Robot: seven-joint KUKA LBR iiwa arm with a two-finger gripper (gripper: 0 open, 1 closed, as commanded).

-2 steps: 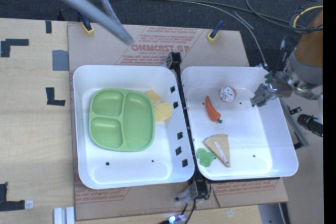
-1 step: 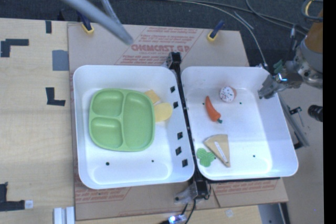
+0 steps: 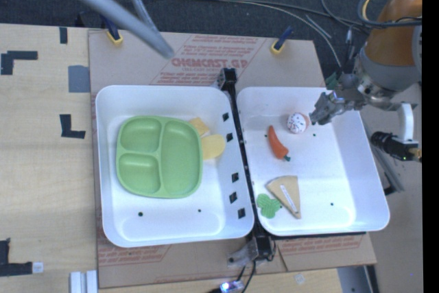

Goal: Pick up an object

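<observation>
From the fixed camera above the bench, the grey arm with its orange band reaches in from the right, and its tool (image 3: 322, 112) hangs over the upper right part of the right-hand shallow white bin (image 3: 363, 168), just beside a small white ball with red speckles (image 3: 296, 123). Whether the tool is open or closed cannot be told at this slant; nothing is seen held in it. The ball is the likeliest thing to be picked, being nearest. It looks light and hard, and being round it would probably roll away if nudged from one side, so a hold squarely across its middle seems wisest. Below it lies a small orange toy carrot with a green tip (image 3: 277, 143), slim and probably stiff, best taken across its narrow width. Nearer the front rim sit a tan wedge shaped like a slice of cheese or bread (image 3: 286, 194) and, touching it, a green leafy toy piece (image 3: 267, 206). The left-hand white bin (image 3: 110, 209) bears a green plastic divided plate (image 3: 159, 156) with pale yellow flat pieces (image 3: 211, 145) tucked at its right edge.
</observation>
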